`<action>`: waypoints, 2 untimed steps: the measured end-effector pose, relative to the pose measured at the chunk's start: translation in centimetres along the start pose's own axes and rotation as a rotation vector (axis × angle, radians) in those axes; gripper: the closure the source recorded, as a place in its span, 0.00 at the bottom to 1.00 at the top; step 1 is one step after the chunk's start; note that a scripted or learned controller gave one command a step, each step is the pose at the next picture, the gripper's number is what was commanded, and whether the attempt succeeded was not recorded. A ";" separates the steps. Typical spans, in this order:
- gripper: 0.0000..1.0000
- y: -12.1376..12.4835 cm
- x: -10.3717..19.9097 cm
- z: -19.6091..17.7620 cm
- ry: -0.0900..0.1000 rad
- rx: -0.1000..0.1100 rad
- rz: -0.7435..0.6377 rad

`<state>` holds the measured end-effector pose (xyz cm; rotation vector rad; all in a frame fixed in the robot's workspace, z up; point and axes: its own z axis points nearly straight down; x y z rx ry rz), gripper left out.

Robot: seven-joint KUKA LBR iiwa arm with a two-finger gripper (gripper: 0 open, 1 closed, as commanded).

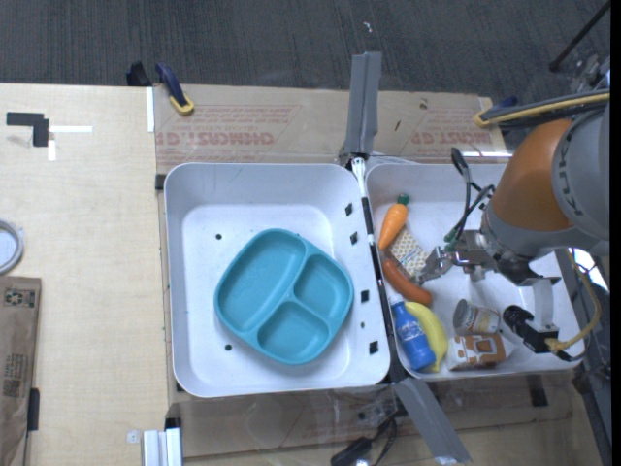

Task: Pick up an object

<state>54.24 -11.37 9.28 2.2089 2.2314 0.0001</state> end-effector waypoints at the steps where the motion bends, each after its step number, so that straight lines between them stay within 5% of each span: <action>1: 0.00 3.0 -0.3 -8.2 0.000 0.002 -0.171; 2: 0.00 4.9 -0.6 -0.4 -0.001 -0.005 -0.339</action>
